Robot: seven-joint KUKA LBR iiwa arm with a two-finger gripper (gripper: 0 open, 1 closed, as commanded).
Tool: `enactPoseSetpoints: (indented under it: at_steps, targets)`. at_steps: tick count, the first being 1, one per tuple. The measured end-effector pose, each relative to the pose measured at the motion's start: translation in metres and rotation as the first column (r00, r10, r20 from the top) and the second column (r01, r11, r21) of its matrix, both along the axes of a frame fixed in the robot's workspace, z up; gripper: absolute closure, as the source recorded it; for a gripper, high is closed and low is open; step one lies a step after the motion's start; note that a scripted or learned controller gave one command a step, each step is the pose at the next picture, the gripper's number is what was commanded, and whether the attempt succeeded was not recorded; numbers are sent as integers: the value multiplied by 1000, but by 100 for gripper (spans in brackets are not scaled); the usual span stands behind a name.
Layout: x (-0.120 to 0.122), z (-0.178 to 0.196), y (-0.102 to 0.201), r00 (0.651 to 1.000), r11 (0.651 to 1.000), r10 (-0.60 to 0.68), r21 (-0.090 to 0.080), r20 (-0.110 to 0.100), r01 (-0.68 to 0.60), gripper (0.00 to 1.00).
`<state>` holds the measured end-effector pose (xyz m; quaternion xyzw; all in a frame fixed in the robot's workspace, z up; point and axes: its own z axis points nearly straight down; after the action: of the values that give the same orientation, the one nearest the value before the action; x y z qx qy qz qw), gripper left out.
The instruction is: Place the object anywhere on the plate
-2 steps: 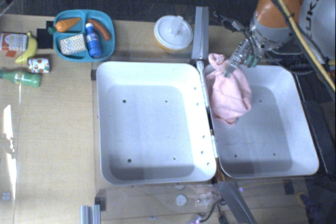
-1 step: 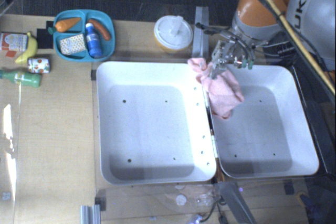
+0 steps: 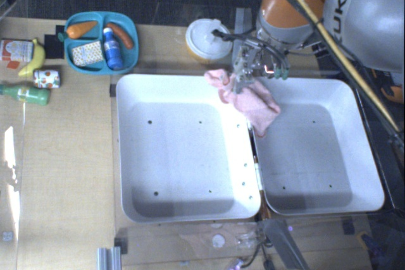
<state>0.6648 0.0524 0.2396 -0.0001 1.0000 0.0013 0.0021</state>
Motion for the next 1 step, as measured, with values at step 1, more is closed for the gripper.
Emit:
enactPoseSetpoints:
  at_steps: [1]
  targets:
    - [1,-16,52,1000,1000,1,0,-1,-1,100]
